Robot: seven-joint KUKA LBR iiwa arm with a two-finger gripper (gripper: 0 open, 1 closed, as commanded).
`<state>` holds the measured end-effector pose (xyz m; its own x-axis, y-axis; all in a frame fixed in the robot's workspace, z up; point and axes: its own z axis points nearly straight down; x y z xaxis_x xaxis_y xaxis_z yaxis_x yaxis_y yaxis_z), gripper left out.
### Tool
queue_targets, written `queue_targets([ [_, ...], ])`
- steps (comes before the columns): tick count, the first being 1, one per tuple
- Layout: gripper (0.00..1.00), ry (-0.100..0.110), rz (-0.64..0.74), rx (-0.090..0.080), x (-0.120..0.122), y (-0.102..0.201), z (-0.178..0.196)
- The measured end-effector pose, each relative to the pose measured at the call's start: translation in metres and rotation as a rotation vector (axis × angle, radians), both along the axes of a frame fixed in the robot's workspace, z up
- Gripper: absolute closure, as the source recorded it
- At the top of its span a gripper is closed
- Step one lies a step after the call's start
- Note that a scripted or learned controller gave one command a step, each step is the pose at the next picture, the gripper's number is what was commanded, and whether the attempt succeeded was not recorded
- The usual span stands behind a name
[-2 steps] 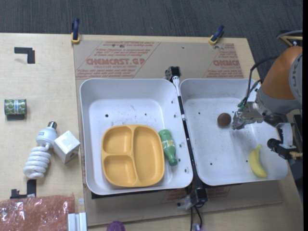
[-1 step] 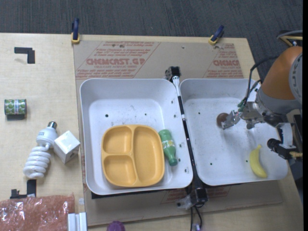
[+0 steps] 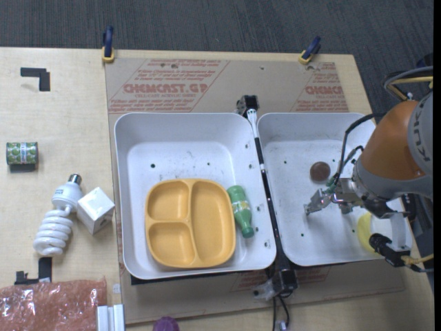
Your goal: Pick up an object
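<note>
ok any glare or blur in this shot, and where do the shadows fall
Camera view: even, soft light, no harsh glare on the white bins; the yellow tray and green bottle look sharp; a faint shadow sits under the gripper in the right bin; the arm's orange band is slightly soft.

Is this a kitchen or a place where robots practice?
Probably a robot practice lab, not a kitchen. A grey and orange robot arm reaches over two shallow white plastic bins, and the brown board under them is held down with clamps.
</note>
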<state>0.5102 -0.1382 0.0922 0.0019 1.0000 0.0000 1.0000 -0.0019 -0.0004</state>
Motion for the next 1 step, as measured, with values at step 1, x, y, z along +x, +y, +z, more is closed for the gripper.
queue_targets([
  [1, 0.0, 0.0, 0.001, 0.0, -0.0327, 0.0452, -0.0001],
])
